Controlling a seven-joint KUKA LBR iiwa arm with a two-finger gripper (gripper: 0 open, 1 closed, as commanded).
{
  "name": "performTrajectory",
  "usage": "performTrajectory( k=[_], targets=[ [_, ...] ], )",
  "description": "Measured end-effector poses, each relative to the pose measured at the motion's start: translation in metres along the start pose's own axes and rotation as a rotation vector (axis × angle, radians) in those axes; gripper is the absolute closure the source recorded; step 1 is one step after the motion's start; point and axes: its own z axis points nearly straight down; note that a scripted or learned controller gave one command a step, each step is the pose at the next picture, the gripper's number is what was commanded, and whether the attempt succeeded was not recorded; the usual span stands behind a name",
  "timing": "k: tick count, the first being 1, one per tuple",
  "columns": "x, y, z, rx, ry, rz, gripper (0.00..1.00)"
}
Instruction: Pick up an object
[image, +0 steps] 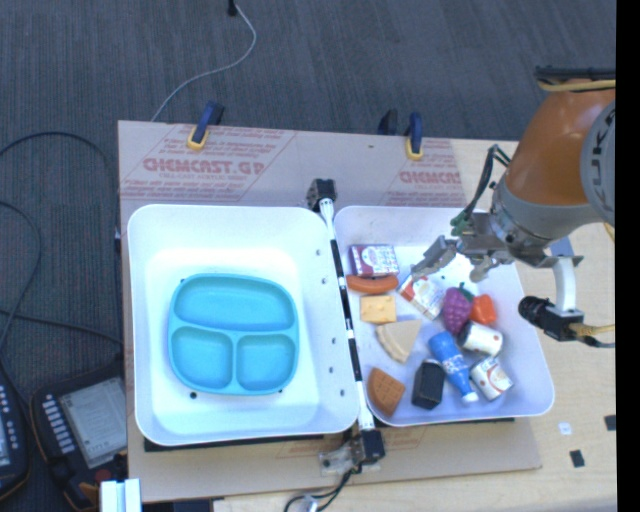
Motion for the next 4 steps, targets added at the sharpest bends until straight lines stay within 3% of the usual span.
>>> performTrajectory(
  k=[1, 2, 3, 4],
  targets=[
    [0.004, 0.017, 0.123, -0.013, -0.002, -0.001, 0.0],
    [0.003, 0.017, 0.114, -0.012, -0.004, 0.0, 1.0],
    [0.003, 0.017, 0.114, -0.012, -0.004, 0.0, 0.0],
    [0.003, 0.017, 0.105, -0.01, -0.003, 0.0, 1.0]
  ],
)
